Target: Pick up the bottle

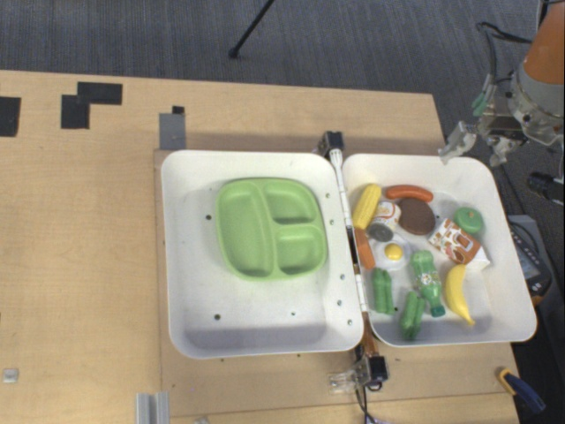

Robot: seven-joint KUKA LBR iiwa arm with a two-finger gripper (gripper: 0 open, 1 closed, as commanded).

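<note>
No legible text, numbers or brand marks. The printed white-and-orange packet (pixel 458 240) in the right bin (pixel 516 321) carries graphics too small to read.

Grey arm (pixel 540 78) with orange band, entering at upper right, wrist angled down-left. Gripper (pixel 477 141) poised just above far right corner of right bin (pixel 521 321). Fingers (pixel 456 140) spread apart, nothing between them.
</note>
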